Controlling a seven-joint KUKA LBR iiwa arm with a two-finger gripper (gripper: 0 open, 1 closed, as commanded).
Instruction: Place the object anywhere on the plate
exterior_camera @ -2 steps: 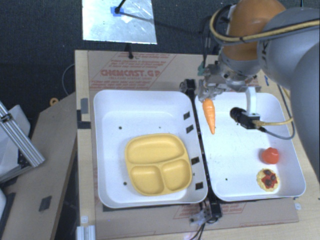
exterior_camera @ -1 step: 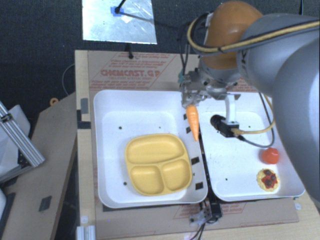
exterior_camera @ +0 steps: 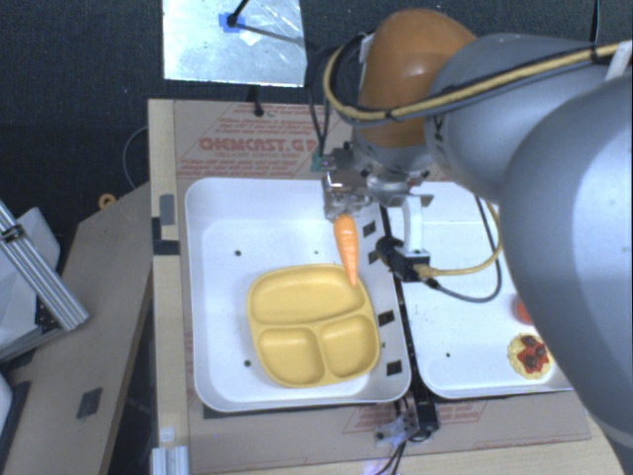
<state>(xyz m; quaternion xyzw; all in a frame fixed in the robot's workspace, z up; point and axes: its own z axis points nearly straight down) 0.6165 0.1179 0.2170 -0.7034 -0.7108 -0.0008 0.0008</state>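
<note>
A yellow plate (exterior_camera: pixel 297 310) with three compartments lies in the left white bin (exterior_camera: pixel 213 265). Above the plate's upper right rim hangs an orange carrot (exterior_camera: pixel 346 248), pointing tip down. My gripper (exterior_camera: pixel 343 211) is shut on the carrot's top end, coming down from the orange-banded wrist (exterior_camera: pixel 410 67). The carrot's tip sits just over the plate's far right edge.
The right white bin (exterior_camera: pixel 465 364) holds a small pizza slice (exterior_camera: pixel 530 355) and a red-orange object (exterior_camera: pixel 521 310) partly hidden by the arm. A black divider (exterior_camera: pixel 401 315) runs between the bins. The big grey arm (exterior_camera: pixel 554 196) covers the right side.
</note>
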